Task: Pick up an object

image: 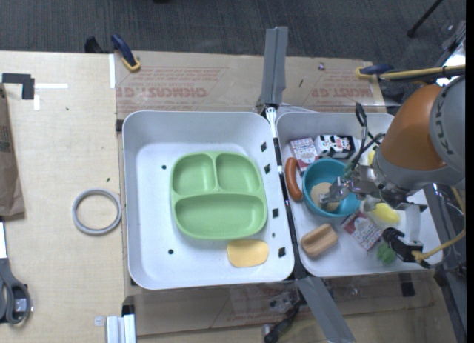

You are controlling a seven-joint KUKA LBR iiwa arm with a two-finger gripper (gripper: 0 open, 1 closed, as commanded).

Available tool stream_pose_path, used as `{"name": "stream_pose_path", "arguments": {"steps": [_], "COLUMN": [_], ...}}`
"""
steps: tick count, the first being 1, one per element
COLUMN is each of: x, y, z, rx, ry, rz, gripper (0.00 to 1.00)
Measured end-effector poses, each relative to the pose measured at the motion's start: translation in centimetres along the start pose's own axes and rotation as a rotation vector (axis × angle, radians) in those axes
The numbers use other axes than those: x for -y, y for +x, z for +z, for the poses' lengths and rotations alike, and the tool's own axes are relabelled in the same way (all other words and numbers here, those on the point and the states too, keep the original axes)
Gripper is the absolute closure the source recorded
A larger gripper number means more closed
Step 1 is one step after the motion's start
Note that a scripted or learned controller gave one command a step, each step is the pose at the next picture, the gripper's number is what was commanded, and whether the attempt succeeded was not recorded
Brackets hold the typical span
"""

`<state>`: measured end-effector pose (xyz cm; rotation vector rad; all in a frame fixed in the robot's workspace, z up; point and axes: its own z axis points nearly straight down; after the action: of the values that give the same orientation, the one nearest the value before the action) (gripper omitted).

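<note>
- Left bin [141, 208]: holds a green divided plate [218, 195] lying flat at its centre, with a yellow, rounded piece [247, 253] just beside the plate's near right corner.
- Right bin [296, 219]: holds a cluster of small objects. A blue bowl [323, 172] sits near the middle; a red sausage-shaped piece [293, 178] lies along the bowl's left side, close to the bin's left wall.
- A brown bread-like roll [319, 240] rests nearer than the bowl; a small red-and-white packet [302, 149] and a black-and-white packet [335, 144] lie at the far side.
- Arm [415, 138]: grey with an orange band, reaching in from the right over the right bin.
- Gripper [342, 190]: positioned over the blue bowl's opening; whether its fingers are released or clenched cannot be told, and no object is visibly held.
- A yellow item [386, 212] and a green item [386, 252] lie right of the bowl, partly hidden by the arm.
- Bench [59, 156]: a grey ring [97, 210] lies left of the left bin, well apart from it.
</note>
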<state>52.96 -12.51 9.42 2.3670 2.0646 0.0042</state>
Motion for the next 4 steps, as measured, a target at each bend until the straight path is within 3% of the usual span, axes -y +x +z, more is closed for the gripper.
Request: {"name": "stream_pose_path", "arguments": {"steps": [1, 2, 3, 4], "x": [-0.3, -3.3, -2.5, -3.5], "y": [-0.6, 1.3, 7.1, -1.3], "z": [-1.1, -3.3, -15.1, -7.9], "rx": [0.008, 0.016, 0.004, 0.003], "ry": [-0.01, -0.003, 0.006, 0.008], "rz": [0.011, 0.225, -0.063, -0.124], "gripper": [1.0, 1.0, 1.0, 1.0]}}
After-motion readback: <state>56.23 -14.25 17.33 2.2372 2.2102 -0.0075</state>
